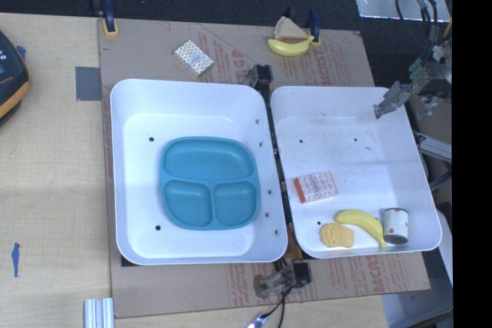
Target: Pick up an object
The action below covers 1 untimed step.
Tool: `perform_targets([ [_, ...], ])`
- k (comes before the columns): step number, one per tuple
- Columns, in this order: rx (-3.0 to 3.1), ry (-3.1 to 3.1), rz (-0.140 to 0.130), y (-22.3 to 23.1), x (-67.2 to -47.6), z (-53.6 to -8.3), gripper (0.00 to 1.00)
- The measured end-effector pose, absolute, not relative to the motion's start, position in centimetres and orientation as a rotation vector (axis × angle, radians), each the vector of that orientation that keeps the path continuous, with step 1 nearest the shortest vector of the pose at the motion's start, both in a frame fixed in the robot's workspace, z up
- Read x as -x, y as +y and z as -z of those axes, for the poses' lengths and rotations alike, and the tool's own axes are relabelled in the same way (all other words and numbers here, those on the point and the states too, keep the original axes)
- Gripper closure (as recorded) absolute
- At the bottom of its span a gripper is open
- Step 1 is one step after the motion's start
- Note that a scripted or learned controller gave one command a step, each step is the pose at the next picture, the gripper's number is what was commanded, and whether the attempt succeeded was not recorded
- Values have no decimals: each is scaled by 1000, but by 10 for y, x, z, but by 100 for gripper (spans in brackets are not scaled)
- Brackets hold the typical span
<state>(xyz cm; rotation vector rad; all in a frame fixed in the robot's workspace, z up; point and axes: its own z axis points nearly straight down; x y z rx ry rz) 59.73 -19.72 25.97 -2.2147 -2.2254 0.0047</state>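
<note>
Right bin [307, 107]: four objects, all toward its near end. Banana [363, 224] lies along the near wall, touching a small can [395, 226] at its right end. A yellow ridged piece [337, 235] sits just left of the banana. A flat packet [316, 186] with red and white print lies a little up-left of these; the print is too small to read.

Gripper [392, 100] is at the bin's far right corner, over the rim, well apart from all four objects. Its state cannot be told at this angle. Nothing visible in it.

Left bin [127, 165]: one blue divided plate [209, 182], roughly centred.

On the cardboard [138, 50] beyond the bins: a second banana [289, 47] and a small patterned packet [193, 57]. The cardboard bears faint red lettering, not legible.
</note>
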Motion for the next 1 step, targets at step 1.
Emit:
perform_targets([
  [1,2211,-2225,-7,-116,-565,-124,0],
])
